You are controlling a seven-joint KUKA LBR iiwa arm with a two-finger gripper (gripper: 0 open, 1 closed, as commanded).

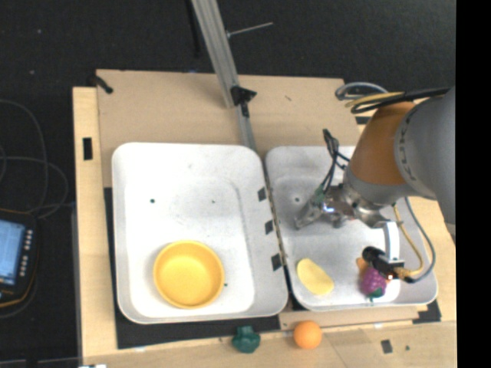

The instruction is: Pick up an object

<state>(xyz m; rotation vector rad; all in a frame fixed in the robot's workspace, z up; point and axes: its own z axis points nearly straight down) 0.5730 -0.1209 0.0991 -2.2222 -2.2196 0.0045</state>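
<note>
I see the gripper (313,213) low over the right bin (285,167), its jaws reaching toward the bin's left wall, though I cannot tell whether they are open or closed (the fingers are too small and blurred). A pale yellow piece (314,277) lies below the jaws, a purple object (373,281) farther right of it. The yellow bowl (189,274) sits well left of the jaws in the left bin (184,175), and an orange ball (307,334) and green object (246,340) lie on the bench (169,106), beyond the bins' near rims.

My arm (399,156) is crowding the right bin's (285,167) upper half. Along its near wall, the yellow piece (314,276) and purple toy (374,280) are leaving a gap between them. In the left bin (138,167), the bowl (189,274) is blocking the near middle.
</note>
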